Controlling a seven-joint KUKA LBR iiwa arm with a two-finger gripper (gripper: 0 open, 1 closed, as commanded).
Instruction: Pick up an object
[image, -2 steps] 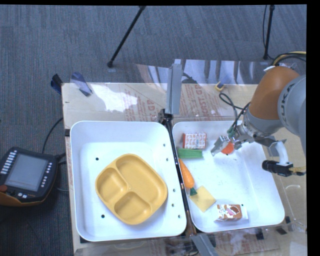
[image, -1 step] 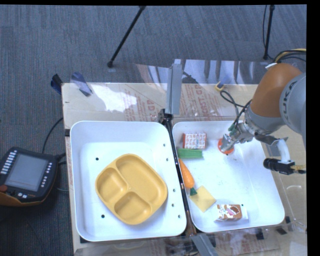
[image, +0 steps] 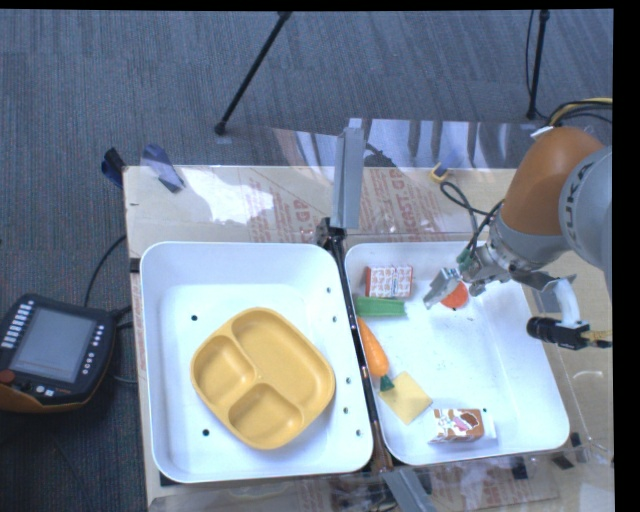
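The right bin (image: 520, 395) is obstructed along its left side by a carton (image: 388, 281), a green bar (image: 380, 307), a carrot (image: 374, 350) and a yellow wedge (image: 405, 396); a second carton (image: 462, 425) is lodged near the front wall. Bare floor is found centre-right. The left bin (image: 170, 300) is largely occupied by a yellow tray (image: 262, 376)

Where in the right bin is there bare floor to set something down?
The right bin has a broad bare patch in its centre and right, between the gripper above and the small carton below. Its left edge is crowded: box, green stick, carrot, yellow slice.
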